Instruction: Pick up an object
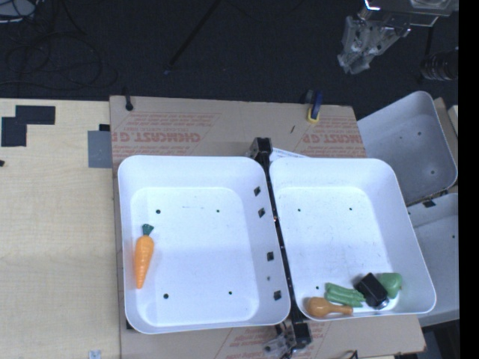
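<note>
An orange toy carrot (143, 258) with a green top lies near the left wall of the left bin (191, 172). In the near right corner of the right bin (337, 172) a small heap lies together: a green pod-like piece (343, 294), a black block (372, 290), a rounded green piece (391, 281) and a tan pear-shaped piece (325, 307). My gripper (358, 57) hangs high above the bench, beyond the far right corner of the right bin, well away from every object. Nothing shows in it.
Both bins rest on a cardboard sheet (224, 129) on the wooden bench. A blue and yellow clamp (314, 106) sits at the sheet's far edge. A grey metal plate (408, 144) stands to the right of the right bin. Cables lie on the dark floor behind.
</note>
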You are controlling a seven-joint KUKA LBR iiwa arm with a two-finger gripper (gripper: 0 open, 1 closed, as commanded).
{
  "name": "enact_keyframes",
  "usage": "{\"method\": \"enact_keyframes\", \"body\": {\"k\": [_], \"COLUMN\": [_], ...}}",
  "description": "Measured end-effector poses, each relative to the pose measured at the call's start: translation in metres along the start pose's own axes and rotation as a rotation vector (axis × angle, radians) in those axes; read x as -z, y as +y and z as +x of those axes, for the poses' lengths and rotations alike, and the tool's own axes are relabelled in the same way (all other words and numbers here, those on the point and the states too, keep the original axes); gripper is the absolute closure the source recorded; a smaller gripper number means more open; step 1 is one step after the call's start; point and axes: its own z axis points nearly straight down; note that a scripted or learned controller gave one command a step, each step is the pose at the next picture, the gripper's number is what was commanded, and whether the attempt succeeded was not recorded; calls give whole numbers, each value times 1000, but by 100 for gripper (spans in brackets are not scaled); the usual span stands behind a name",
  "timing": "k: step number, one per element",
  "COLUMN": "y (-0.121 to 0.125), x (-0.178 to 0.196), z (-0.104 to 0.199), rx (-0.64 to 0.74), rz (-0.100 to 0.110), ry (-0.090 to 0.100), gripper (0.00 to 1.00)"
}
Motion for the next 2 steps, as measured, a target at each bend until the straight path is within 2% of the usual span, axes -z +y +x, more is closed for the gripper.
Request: {"method": "enact_keyframes", "body": {"k": [1, 2], "y": [0, 1], "x": [-1, -1], "z": [160, 241], "rx": [11, 2], "rz": [-1, -2], "ry": [3, -1], "gripper": [100, 100]}}
